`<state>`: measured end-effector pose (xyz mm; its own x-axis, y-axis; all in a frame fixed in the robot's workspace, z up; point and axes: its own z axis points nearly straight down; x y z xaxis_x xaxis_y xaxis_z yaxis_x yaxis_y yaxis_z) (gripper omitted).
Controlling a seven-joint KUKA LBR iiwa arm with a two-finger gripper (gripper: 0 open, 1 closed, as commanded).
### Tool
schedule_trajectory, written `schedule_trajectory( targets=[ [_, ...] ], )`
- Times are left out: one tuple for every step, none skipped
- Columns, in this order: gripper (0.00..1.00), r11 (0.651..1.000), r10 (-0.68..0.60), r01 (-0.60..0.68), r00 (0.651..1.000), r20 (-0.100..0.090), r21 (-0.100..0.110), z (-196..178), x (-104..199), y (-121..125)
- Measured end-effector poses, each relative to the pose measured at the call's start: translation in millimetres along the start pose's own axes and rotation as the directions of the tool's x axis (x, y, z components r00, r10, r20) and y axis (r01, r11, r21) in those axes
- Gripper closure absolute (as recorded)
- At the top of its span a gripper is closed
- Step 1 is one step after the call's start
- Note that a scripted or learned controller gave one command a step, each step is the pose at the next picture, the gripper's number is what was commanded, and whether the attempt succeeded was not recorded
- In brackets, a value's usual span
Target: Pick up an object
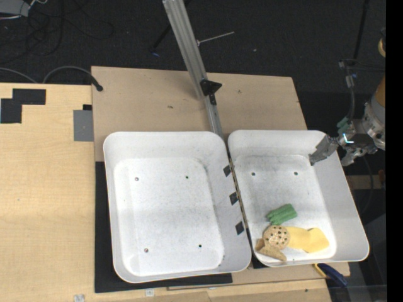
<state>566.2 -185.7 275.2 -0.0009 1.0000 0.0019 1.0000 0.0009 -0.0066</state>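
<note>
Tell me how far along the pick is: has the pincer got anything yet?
Nothing looks picked yet. The green object, yellow object and tan perforated piece all lie at the near end of the right bin. The pincer sits over that bin's far right rim, away from them. Still left: reach the objects, grasp one and lift.

Single fixed camera, mounted above the bench (189,99), looking down at a slant. Far side of the bench sits at the top of the frame, near side at the bottom. Both white bins fill the lower centre: left bin (119,168), right bin (343,200). Moderate distance; dark floor visible along the top.
</note>
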Motion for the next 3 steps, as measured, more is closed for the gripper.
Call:
schedule_trajectory(
  targets=[
    [0.00, 1.000, 0.000, 0.000, 1.000, 0.001, -0.004, -2.3, -0.2, 0.6],
    [0.00, 1.000, 0.001, -0.001, 1.000, -0.001, 0.002, 61.8, 0.4, -3.3],
    [0.00, 1.000, 0.002, -0.002, 1.000, 0.000, 0.001, 109.1, -6.8, -2.9]
  ],
)
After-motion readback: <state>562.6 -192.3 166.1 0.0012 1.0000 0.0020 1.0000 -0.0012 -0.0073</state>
